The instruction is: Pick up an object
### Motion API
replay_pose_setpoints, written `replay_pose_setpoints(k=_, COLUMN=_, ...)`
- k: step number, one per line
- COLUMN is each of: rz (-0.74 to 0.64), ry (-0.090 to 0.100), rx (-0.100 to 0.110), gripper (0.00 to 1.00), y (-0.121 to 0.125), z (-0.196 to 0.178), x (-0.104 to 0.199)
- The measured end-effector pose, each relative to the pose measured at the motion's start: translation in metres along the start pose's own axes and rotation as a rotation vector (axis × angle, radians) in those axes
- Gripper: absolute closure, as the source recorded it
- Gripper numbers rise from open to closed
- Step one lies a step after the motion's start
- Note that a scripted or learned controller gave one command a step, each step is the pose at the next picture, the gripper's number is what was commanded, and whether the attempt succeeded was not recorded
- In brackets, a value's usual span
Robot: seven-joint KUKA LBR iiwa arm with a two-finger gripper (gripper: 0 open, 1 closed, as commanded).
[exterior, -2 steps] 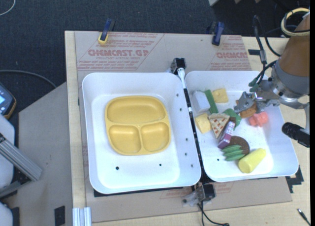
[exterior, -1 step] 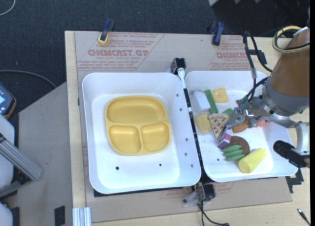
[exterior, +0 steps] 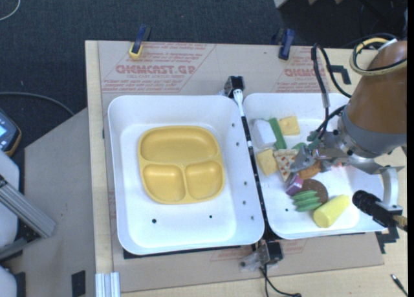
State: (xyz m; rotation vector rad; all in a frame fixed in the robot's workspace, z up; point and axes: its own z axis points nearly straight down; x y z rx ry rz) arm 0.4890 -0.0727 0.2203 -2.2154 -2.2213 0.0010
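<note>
Gripper (exterior: pixel 304 160) of mine sits low in the right bin (exterior: pixel 284 224), nosed into the heap of small toy foods; whether it is parted or closed on anything I cannot tell, since the wrist and the clutter hide the tips.

Directly beneath it lie a tan patterned piece like a cracker (exterior: pixel 284 160) and a purple piece (exterior: pixel 294 184), the likeliest targets, though I cannot make out contact with either. Both look like light, stiff plastic, probably smooth and apt to slip, so I judge a grip across a narrow edge would serve better than pressing on a flat face.

Just beside them rest a yellow wedge (exterior: pixel 265 162), a green stick (exterior: pixel 278 134) leaning over a white block (exterior: pixel 263 132), and a pale yellow square (exterior: pixel 289 125). Nearer the front rim lie a brown disc (exterior: pixel 315 189), a green ridged piece (exterior: pixel 305 201) and a yellow corn-like cylinder (exterior: pixel 330 211), which is rounded and may roll.

Well apart, the left bin (exterior: pixel 123 160) holds a yellow divided plate (exterior: pixel 180 163).
</note>
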Motion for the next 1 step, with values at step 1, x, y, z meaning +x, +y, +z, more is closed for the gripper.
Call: replay_pose_setpoints(k=1, rz=0.002, ry=-0.003, rx=-0.005, gripper=1.00, y=0.0021, z=-0.0060, x=-0.0012)
